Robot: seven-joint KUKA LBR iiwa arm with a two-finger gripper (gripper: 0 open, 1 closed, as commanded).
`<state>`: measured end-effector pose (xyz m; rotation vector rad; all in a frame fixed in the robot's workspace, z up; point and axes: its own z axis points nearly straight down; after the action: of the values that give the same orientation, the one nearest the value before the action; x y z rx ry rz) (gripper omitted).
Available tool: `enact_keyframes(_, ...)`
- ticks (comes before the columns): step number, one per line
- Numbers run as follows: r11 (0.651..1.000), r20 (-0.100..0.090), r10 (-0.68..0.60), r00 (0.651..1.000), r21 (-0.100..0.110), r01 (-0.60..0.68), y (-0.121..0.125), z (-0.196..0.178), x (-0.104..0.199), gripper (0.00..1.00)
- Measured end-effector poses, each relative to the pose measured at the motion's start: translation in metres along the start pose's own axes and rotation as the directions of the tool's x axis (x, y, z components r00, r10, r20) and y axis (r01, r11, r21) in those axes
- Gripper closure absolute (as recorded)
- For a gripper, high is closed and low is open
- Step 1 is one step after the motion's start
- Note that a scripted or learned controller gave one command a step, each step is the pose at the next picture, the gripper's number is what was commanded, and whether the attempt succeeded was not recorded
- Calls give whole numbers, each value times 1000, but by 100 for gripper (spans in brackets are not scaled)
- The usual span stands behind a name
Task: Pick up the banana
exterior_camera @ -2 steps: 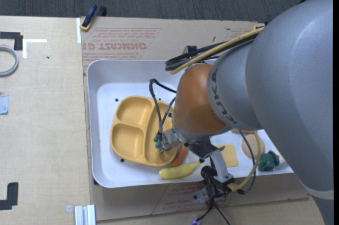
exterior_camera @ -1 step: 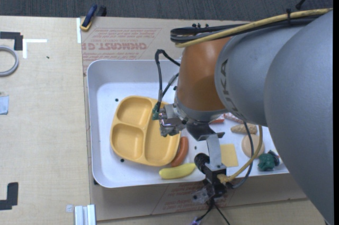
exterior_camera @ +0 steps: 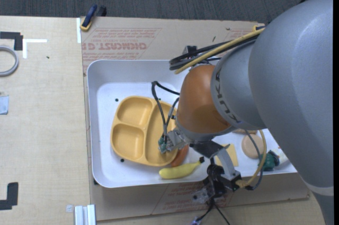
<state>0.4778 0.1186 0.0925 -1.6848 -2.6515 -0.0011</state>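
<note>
- Hanging low in the lower middle of the frame, the gripper sits under the orange band, over the right edge of the tray; whether it is apart or together I cannot tell (the wrist hides it).
- Nothing shows as held, so the pick looks not yet made.
- The banana lies flat in the bin, just below and right of the gripper, close to the bin's lower wall.
- Left to do, as I judge it: get over the banana, close on it, lift.
- A reddish thing lies between tray and banana, touching or nearly so.
- Room is tight below, at the wall; open white floor lies to the banana's left.
- Toward the right of the bin sit a round tan piece and a green thing, apart from the banana.
</note>
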Motion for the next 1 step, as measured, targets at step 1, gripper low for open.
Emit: enact_keyframes(1, 1000, 0, 4, 1000, 0, -4, 0, -9, -1, 100)
